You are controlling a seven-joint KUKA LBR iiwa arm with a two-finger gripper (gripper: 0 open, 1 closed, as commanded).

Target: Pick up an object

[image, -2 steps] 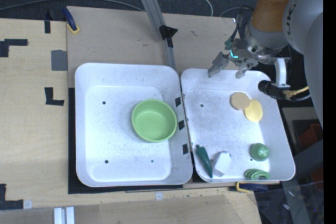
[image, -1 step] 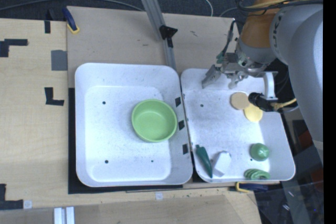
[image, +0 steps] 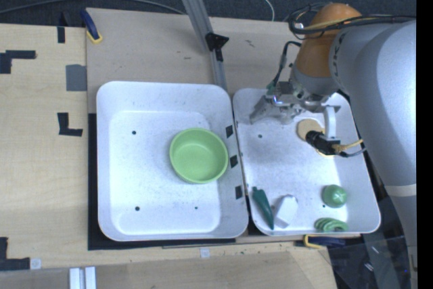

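The gripper (its opening I cannot tell; nothing visibly held) should centre over the tan disc just beside it before descending.

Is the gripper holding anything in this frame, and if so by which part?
Nothing appears held: the gripper hangs over bare floor at the right bin's far end.

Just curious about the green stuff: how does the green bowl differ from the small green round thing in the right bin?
The green bowl sits in the left bin, the small round thing in the right bin. The bowl is far larger than the round thing. The bowl is hollow, mouth up; the round thing looks closed. The bowl is paler lime, the round thing deeper green. Both are round in outline.
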